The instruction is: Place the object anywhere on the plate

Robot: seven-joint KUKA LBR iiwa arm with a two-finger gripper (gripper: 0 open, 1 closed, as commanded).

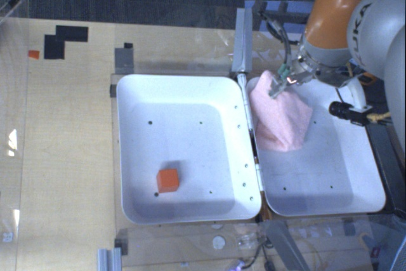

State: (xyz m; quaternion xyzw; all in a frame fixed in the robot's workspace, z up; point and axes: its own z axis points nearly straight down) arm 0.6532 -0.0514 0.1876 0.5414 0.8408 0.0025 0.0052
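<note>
A pink cloth is in the right bin, near its left wall, and rises to a peak at its top. My gripper is at that peak, shut on the cloth's upper corner, so the fabric hangs down from the fingers in folds. The lower part of the cloth rests on the bin floor. A small orange cube lies on the floor of the left bin, towards its front left, far from the gripper.
The arm's orange and grey wrist hangs over the back right of the right bin. A grey divider rail runs between the bins at the back. Black markers lie on the bench at the far left.
</note>
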